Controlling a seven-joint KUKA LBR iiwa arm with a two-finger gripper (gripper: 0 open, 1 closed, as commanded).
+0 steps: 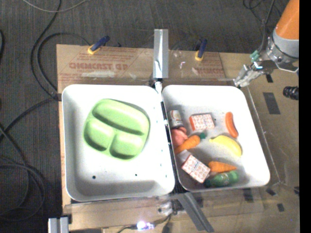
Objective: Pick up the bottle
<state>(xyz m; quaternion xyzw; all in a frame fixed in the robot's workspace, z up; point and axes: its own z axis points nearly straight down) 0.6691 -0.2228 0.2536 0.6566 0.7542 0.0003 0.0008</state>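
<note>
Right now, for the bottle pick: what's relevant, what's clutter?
Relevant:
- bottle, upper left corner of right bin
- gripper, above that bin's upper right corner

Clutter:
- green tray in left bin
- two cartons
- two carrots
- banana
- sausage

Dark carpeted floor (121, 13) with loose cables (41, 38) at upper left; a brown board (126, 64) tops the bench, clamped at the upper edge by clips (98, 44).
</note>
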